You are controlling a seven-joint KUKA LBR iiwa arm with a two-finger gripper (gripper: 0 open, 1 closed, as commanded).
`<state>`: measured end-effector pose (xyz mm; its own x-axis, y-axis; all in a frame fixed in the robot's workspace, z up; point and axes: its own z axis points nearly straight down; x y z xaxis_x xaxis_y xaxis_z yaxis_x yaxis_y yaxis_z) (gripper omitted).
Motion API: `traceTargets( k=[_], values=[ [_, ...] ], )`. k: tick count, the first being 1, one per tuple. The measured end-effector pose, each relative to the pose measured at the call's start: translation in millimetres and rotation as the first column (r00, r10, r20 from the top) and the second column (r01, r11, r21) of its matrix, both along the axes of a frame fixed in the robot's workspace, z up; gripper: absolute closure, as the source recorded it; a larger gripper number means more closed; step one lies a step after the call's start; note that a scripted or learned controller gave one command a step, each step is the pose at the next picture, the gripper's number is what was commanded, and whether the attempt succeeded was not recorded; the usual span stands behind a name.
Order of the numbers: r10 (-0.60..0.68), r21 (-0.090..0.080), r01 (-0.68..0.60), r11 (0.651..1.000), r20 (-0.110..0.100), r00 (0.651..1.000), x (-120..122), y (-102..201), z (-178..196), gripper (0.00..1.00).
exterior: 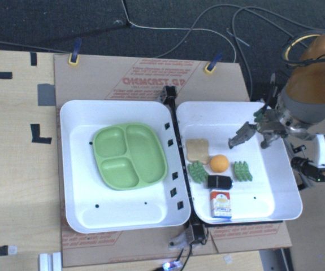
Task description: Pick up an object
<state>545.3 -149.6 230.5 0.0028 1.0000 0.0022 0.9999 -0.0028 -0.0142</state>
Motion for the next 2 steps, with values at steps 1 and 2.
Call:
traceTargets(
  k=[1,2],
  values=[
    [0.004,-0.002,-0.004,1.000,0.012,1.000,2.6,0.4,7.0,0.00],
    [0.004,-0.002,-0.004,1.000,0.008,1.000,7.9,7.1,-41.4,0.00]
  ],
)
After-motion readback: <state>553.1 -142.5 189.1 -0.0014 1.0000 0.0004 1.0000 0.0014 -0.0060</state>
